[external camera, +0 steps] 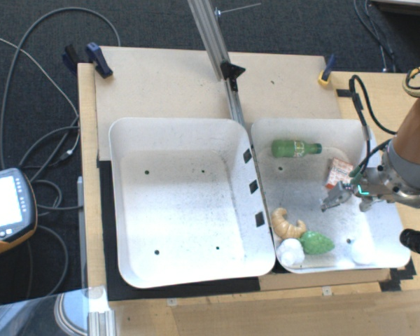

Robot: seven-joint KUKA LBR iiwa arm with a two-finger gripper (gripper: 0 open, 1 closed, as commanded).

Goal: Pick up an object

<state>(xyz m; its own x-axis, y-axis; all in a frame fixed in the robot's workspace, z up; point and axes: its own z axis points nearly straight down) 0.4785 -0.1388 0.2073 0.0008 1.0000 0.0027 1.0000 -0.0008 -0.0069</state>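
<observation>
The right bin (304,127) holds several objects. A green bottle (296,148) lies on its side near the far wall. A red and white packet (338,171) lies right of the bin's middle. At the front are a tan croissant-shaped piece (288,222), a white round object (291,252), a green lumpy object (316,243) and a pale white object (364,252). My gripper (334,197) reaches in from the right and hangs low over the bin floor, just below the packet and right of the croissant piece. Nothing shows in its grasp.
The left bin (126,187) sits beside the right one, with a raised divider wall (255,194) between them. A slanted metal rail (210,33) crosses the bench from the top. Clamps sit on the bench's far corners, and cables lie on the floor.
</observation>
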